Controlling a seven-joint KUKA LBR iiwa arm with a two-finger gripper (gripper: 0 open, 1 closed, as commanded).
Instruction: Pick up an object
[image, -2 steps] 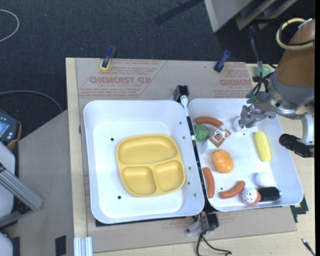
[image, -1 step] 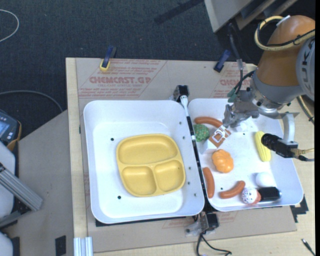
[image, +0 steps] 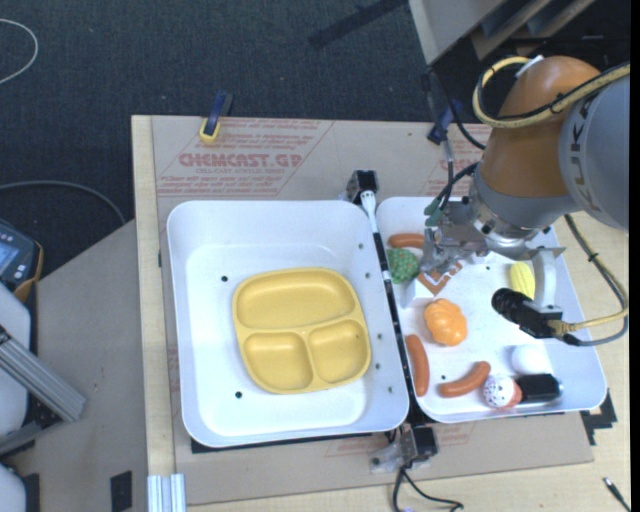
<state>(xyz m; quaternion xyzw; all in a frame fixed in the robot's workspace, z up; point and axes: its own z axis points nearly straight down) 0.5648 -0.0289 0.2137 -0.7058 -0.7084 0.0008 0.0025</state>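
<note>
The right bin (image: 585, 365) holds several toy foods. My gripper (image: 441, 256) hangs low over its far left part. Just under it lies an orange wedge (image: 434, 282), with a green broccoli piece (image: 403, 265) to the left and a small red sausage (image: 405, 240) behind. An orange pumpkin-like fruit (image: 445, 322) sits nearer the front. A yellow corn cob (image: 521, 279) lies to the right of the gripper. I see nothing lifted between the fingers.
The left bin (image: 200, 300) holds a yellow divided plate (image: 298, 328). At the front of the right bin lie two more sausages (image: 417, 365) (image: 464, 381), a white egg (image: 527, 357), a speckled ball (image: 500, 392) and a black block (image: 538, 387).
</note>
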